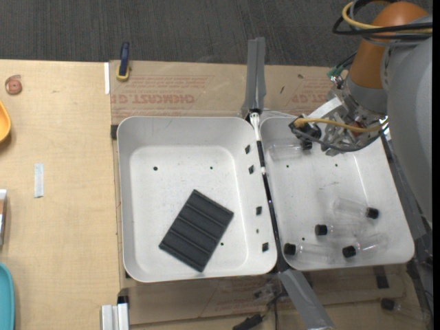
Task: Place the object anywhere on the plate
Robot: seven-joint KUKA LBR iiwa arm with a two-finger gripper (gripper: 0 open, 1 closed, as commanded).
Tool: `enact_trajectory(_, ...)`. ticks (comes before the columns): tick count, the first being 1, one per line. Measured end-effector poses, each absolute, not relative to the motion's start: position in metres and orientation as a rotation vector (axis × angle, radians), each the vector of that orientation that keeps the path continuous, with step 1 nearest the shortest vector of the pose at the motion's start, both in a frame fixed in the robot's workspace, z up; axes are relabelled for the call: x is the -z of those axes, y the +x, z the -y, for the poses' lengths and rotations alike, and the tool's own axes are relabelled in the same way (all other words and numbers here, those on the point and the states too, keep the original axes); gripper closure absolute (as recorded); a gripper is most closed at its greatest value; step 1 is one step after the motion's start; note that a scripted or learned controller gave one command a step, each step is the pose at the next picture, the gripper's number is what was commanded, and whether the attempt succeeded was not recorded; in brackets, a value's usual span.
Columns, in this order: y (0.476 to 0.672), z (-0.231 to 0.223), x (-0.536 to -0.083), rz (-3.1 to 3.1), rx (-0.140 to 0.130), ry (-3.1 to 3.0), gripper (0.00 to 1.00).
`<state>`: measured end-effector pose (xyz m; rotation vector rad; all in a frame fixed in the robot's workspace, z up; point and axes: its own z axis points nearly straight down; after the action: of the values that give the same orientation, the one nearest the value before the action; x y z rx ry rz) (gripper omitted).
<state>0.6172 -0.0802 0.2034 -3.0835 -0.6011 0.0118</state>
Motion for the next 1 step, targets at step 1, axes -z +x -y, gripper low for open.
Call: enact_trajectory(1,0.6431,0.0161,-0.2334,0.307,-0.003,-3.127,1.0)
